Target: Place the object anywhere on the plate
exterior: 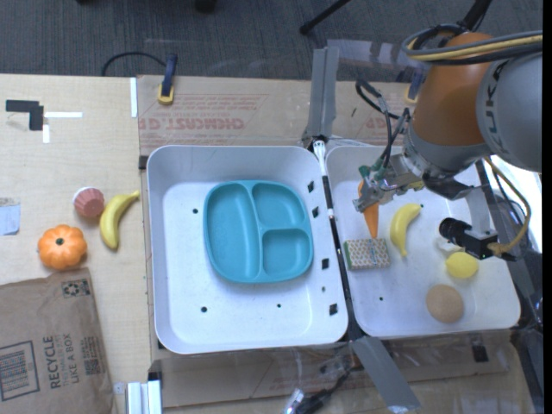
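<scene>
Gripper: the gripper (373,195) hangs over the upper left part of the right bin, its fingers closed on the top end of the carrot
Carrot: the orange carrot (371,219) points down from the fingers, thick end up, tip just above the sponge; whether the tip touches the bin floor cannot be told
Plate: the blue plate (258,230), with three compartments, lies in the middle of the left bin, well apart from the carrot
Right bin: the right bin (379,322) also holds a speckled sponge (366,253) near its left wall, a banana (404,227) just right of the carrot, a lemon (462,265) further right, and a tan egg-shaped thing (445,303) near the front
Left bin: the left bin (172,257) is white and shallow, touching the right bin along the middle
Arm: the arm (470,93) reaches in from the right, orange band above the wrist, cables looping around it
Bench: the bench (52,171) to the left of the bins bears a second banana (116,218), a small pumpkin (62,247), a pinkish cupcake-like thing (89,203) and a brown paper bag (52,343)
</scene>
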### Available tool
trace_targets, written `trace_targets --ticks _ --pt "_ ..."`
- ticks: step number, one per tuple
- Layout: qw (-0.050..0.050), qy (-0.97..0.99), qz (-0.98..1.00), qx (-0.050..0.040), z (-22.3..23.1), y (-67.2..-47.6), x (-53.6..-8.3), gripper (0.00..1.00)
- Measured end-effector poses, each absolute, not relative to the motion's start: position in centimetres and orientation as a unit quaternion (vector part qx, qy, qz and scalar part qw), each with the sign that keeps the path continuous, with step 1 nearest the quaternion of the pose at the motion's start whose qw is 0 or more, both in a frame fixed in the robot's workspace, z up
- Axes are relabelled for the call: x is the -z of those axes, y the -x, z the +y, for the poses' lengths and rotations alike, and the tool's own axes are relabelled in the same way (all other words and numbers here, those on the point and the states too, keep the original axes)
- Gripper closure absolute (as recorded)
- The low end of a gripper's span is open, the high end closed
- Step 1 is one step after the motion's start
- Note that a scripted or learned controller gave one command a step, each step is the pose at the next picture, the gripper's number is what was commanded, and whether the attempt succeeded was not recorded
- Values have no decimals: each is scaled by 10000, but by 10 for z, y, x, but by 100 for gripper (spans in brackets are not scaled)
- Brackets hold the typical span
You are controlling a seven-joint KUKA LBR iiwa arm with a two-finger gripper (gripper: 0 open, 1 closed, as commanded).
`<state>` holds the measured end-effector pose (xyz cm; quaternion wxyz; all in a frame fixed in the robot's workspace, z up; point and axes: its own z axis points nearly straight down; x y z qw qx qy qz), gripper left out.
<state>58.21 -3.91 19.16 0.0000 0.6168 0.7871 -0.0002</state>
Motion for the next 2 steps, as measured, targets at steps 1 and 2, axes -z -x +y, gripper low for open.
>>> trace_targets --ticks 1,2 --pt "0 -6011 7992 9 43 -612 -191 100" --pt "1 -6010 7993 9 43 -612 -191 0"
